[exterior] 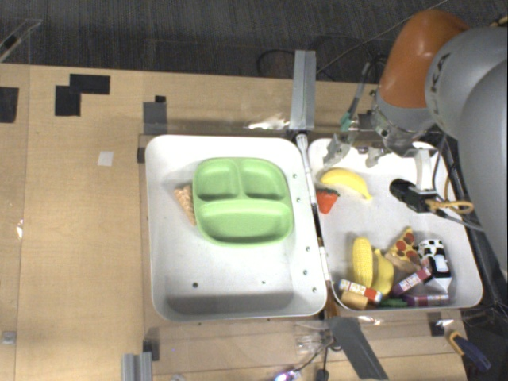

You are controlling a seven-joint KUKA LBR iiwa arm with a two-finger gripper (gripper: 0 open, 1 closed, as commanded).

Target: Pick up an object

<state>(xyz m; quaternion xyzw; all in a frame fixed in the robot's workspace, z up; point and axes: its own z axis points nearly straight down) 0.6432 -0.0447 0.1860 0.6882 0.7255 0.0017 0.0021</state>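
The banana (pixel 346 181) lies flat at about 11 o'clock in the right bin (pixel 468 268), yellow, curved, its long axis running roughly 10 to 4 o'clock. Just beside it at 8 o'clock sits a small red piece (pixel 325 201) against the bin's left wall. At about 6 o'clock in that bin a corn cob (pixel 363 261) lies lengthwise toward 12 o'clock, touching a second yellow piece (pixel 384 275) at its 4 o'clock. A pizza slice (pixel 403 247) lies toward 2 o'clock from the cob. A black-and-white item (pixel 433 252) sits near 4 o'clock.
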